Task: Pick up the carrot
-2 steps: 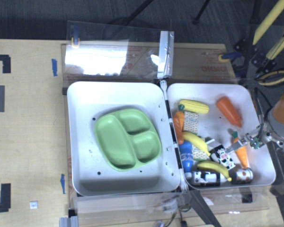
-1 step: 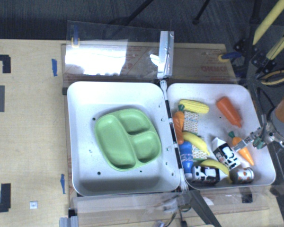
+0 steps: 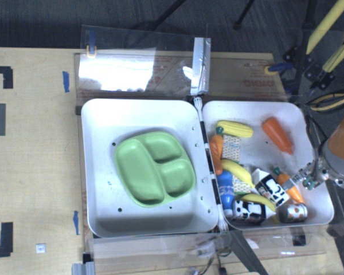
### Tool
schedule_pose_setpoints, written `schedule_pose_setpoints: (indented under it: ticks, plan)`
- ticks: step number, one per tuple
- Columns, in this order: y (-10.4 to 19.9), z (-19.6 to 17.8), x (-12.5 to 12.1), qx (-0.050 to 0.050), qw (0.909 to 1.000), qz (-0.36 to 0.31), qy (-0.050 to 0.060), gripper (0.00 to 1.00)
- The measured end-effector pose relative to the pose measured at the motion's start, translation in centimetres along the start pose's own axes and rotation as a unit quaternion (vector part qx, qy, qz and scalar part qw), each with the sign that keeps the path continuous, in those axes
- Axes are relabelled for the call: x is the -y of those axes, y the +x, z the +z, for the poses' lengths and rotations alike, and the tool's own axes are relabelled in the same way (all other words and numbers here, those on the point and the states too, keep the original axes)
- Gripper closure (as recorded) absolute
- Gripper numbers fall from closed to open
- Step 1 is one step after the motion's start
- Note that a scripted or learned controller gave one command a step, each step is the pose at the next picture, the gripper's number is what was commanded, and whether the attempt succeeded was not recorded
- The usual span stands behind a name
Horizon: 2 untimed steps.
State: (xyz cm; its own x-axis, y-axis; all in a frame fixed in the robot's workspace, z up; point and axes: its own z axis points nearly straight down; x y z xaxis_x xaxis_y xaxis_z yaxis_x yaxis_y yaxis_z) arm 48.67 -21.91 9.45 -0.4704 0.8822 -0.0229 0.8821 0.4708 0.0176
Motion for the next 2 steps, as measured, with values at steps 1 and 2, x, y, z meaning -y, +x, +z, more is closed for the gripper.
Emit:
schedule_pose_setpoints:
  ticks: [1,2]
  plan:
    - [-2.2,-10.9,-7.3,-0.011,0.9984,0.055,0.01,1.0]
    - [5.1,-11.4,-14.6,-0.01,0.9949,0.1,0.009,1.0]
